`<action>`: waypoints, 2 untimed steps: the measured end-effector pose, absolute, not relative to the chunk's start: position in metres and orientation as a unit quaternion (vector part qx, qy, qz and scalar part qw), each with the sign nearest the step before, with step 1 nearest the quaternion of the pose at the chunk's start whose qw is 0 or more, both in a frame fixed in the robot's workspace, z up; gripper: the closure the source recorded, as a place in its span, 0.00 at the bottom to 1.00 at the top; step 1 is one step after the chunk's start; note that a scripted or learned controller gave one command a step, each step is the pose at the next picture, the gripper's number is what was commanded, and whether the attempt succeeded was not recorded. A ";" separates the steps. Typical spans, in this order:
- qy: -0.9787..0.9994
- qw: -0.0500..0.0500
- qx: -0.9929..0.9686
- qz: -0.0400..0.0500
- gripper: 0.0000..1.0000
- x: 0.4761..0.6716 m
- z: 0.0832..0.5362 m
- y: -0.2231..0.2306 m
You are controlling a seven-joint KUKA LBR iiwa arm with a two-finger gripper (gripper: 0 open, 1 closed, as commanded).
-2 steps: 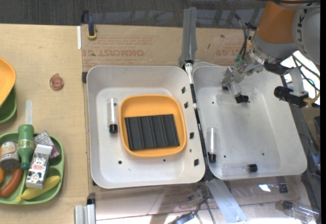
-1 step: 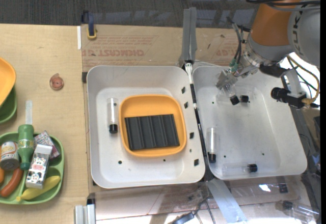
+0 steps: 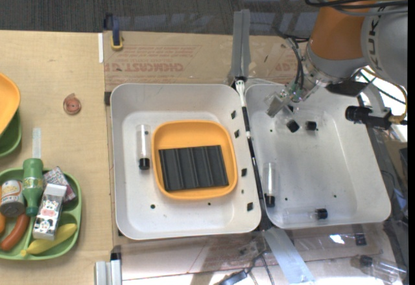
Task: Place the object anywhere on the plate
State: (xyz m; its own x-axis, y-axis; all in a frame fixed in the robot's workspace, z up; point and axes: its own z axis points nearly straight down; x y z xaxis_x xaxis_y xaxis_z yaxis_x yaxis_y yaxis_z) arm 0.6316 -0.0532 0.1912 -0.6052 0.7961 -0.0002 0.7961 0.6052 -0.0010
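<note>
A: The orange plate is seen in the left bin, smooth and glossy, squarish with rounded corners and a raised rim.

B: And the object is spotted right on it: a dark grey slab, rectangular and matte, with lengthwise ribs. It is laid flat across the plate's middle, inside the rim on every side.

A: A clear tube with a black cap is noted just beside the plate's left edge, lying on the white plastic floor.

B: Over in the right bin, the gripper is found near the far left corner, hung below the rounded orange band of the arm. It is well apart from the slab.

A: Open or closed?

B: That cannot be told; the gripper is seen as small grey metal shapes against the white. Nothing is seen held in it.

A: A second capped tube is lying along the right bin's left wall.
</note>
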 end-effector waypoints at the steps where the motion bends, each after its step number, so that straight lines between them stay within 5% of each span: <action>1: -0.949 0.000 -0.314 0.000 1.00 0.633 0.191 -0.052; 2: -0.950 0.000 -0.314 0.000 0.00 0.633 0.191 -0.052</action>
